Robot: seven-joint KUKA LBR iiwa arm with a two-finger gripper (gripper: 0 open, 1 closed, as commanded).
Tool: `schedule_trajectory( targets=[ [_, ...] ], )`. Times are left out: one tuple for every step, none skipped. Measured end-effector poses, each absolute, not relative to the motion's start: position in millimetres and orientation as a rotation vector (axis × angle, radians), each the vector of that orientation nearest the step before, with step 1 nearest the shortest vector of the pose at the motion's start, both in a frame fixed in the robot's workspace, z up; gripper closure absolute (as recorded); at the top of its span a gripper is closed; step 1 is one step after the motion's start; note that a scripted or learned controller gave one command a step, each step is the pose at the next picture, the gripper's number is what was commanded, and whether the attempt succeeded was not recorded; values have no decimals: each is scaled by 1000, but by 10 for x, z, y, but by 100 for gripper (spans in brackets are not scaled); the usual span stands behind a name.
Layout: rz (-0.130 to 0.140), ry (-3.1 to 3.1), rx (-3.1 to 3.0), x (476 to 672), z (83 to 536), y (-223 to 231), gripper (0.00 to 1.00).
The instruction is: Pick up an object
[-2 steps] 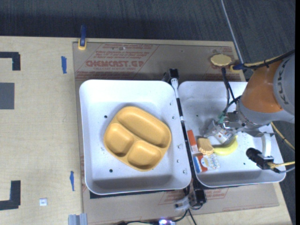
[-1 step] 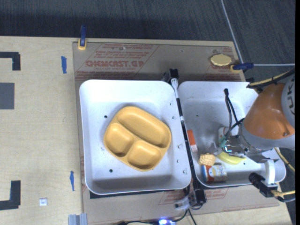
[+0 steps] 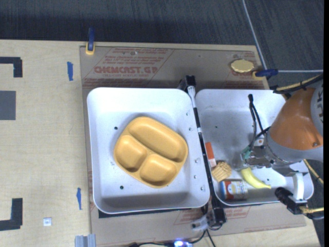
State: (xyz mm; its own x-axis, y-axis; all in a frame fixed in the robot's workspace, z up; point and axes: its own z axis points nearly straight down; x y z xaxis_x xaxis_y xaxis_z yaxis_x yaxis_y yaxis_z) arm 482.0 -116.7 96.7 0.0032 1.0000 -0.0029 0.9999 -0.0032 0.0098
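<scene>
— Why was the arm parked low in the right bin (image 3: 226, 107)?
— I had the gripper (image 3: 255, 161) right above the banana (image 3: 254, 179); couldn't tell the claw's state.

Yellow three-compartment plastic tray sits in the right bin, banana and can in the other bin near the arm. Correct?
Not quite. The camera view shows the yellow three-compartment plastic tray in the left white bin, not the right. The rest holds: the yellow banana and the red-labelled can lie in the other bin, the right white bin, near the grey arm.
</scene>
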Motion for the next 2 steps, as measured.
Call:
schedule_trajectory(
  targets=[
    [3, 2222, 2219, 5062, 1850, -298, 100],
    [0, 2222, 2223, 4797, 1847, -222, 100]
  ],
)
